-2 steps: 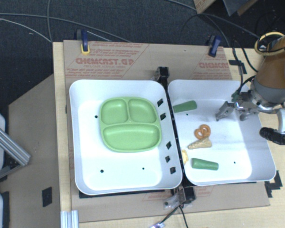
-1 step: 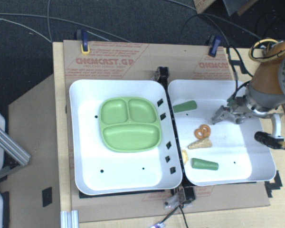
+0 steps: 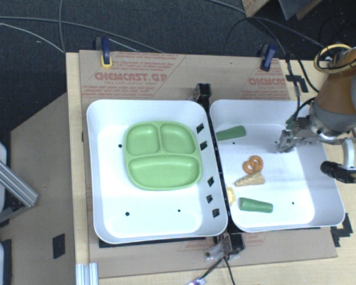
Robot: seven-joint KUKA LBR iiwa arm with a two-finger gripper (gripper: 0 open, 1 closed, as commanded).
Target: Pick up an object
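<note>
The right bin [image 3: 320,212] holds a green flat piece [image 3: 230,133] near its left wall, an orange pretzel-like ring [image 3: 254,164], a tan wedge [image 3: 250,180] just below it, and a green cylinder [image 3: 256,205] near the front. My gripper [image 3: 286,143] hangs over the right bin's upper right part, to the right of the ring and apart from every object. Nothing shows between its fingers.
The left bin [image 3: 107,206] carries a green three-compartment plate [image 3: 163,155]. Black clips line the divider [image 3: 210,159] between the bins. A small yellow bit [image 3: 230,196] sits at the right bin's left edge. Cables run behind the bench.
</note>
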